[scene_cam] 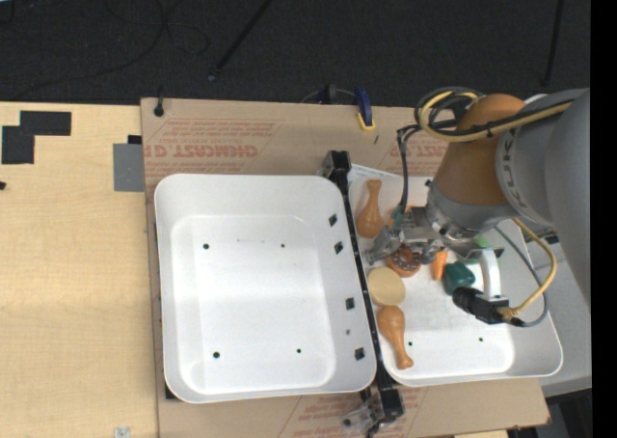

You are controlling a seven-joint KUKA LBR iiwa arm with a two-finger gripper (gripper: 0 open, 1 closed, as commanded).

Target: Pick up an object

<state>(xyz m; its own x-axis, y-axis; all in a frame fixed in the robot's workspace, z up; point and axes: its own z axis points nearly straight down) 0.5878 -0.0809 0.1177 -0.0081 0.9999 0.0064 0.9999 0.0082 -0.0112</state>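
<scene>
From my remote station I read the scene from largest to smallest. The light wooden desk [67, 282] carries a cardboard sheet with two shallow white plastic bins: the left bin [178, 224], and the right bin [521, 354], which holds every candidate object. The grey arm with the orange band [482, 151] reaches down into the right bin; its claw [410, 233] sits low among the clutter, and I cannot tell how it is set. Near it lie a tan wooden skittle-shaped piece [369, 209], a second one [394, 328], a pale round disc [386, 286], a teal block [459, 275] and a small brown lumpy item [403, 261]. I would centre on one isolated piece, since crowded neighbours could spoil the grip.
</scene>
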